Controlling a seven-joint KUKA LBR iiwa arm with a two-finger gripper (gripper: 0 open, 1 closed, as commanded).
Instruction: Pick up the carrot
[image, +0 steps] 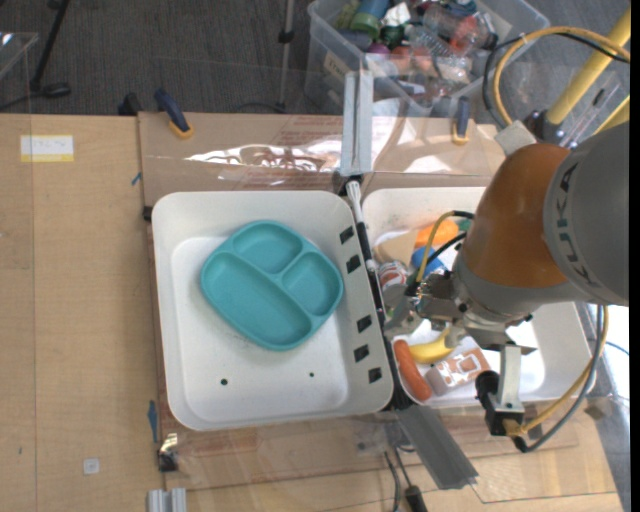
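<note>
The carrot lies, as we read it, at the near left corner of the right bin: an orange-red tapered piece hard against the divider wall. We judge that wall the main hazard, since it leaves little room on that side and a closing grip could push the carrot away or catch a neighbour. The arm covers most of that bin, and we cannot tell how the pincer stands or whether it has hold of anything. The left bin carries a teal divided plate, its compartments bare. The right bin holds a crowd: a yellow banana-like piece, a small printed packet, an orange item.
</note>
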